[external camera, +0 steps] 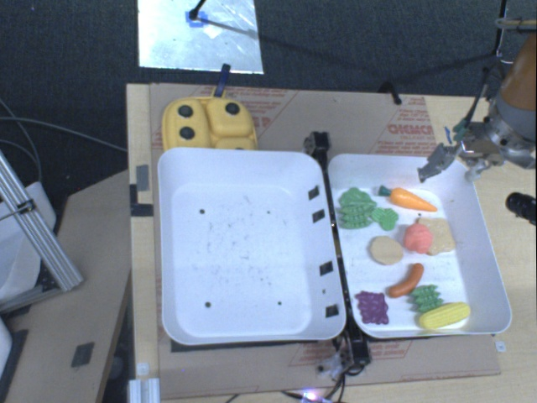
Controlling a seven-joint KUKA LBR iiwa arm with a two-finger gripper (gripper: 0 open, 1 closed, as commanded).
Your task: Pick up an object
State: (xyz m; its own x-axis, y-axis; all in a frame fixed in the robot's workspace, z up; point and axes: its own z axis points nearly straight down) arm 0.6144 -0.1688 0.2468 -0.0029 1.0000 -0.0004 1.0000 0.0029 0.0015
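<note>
The right bin [485, 259] holds several toy foods: an orange carrot [411, 198], green leafy vegetables [359, 207], a pink fruit [417, 237], a beige round slice [386, 250], a red sausage [405, 280], purple grapes [372, 306], a small green piece [425, 296] and a yellow corn cob [443, 315]. My gripper [456, 166] hangs over the bin's far right corner, above and right of the carrot. It is open, with nothing between its fingers.
The left bin [243, 246] sits beside the right one, with a black divider [327, 225] between them. A yellow toy block [208, 124] lies behind the left bin. A silver sheet [200, 23] lies on the floor at the back.
</note>
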